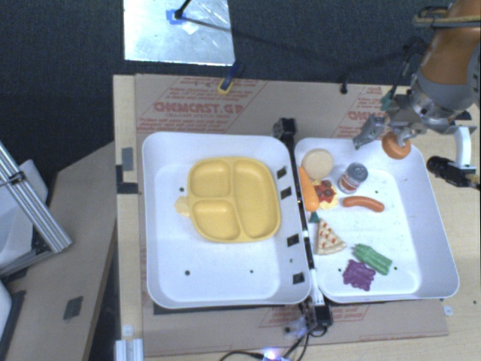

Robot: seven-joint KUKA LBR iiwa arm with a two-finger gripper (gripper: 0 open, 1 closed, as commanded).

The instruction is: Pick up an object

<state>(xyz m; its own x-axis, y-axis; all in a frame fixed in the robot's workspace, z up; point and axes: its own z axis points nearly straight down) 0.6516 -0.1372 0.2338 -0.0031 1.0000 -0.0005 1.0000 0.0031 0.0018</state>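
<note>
My gripper (387, 137) hangs over the far edge of the right bin (428, 224). A round orange thing (396, 147) sits right under it, at the bin's back rim; whether it is gripped is unclear. Further into this bin lie a tan round bun (319, 162), a small can with a grey lid (352, 177), a red-orange sausage (364, 203), a carrot (308, 190), a red piece (325, 193), a pizza slice (328, 240), a green piece (373, 258) and purple grapes (359, 274).
A yellow divided plate (229, 199) lies in the left bin (161, 224). A black hinged divider (297, 201) runs between the bins. A shiny square sheet (179, 19) lies behind the bench. Bare bin floor shows at the right bin's near right.
</note>
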